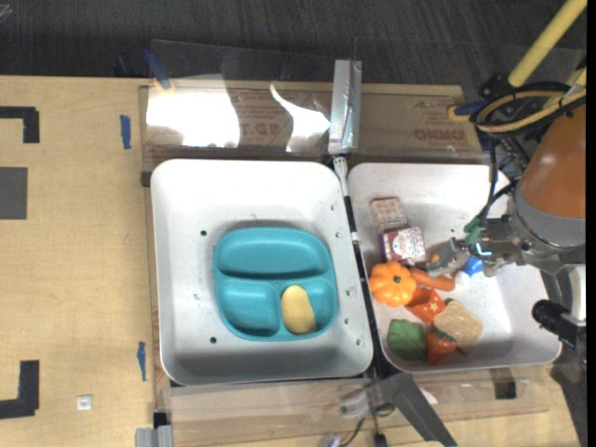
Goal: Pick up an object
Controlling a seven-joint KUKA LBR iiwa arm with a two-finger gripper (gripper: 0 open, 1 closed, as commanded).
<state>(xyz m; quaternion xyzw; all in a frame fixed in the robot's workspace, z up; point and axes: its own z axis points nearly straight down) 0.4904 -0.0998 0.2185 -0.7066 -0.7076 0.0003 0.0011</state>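
- The carrot (434, 280), a small orange piece in the right bin (521, 338), lies with its long axis running left to right, slightly tilted down toward the right, just beside the orange pumpkin (392, 284)
- The gripper (458, 255) hangs low over the right bin, right above the carrot; whether it is spread or closed cannot be told
- Right bin also holds two small printed packets (396, 229), a green piece (404, 337), a red piece (440, 345) and a tan bread slice (459, 323), crowded together
- Left bin (177, 277) holds a teal divided tray (273, 279); a yellow lemon-like item (298, 309) rests in its lower right compartment
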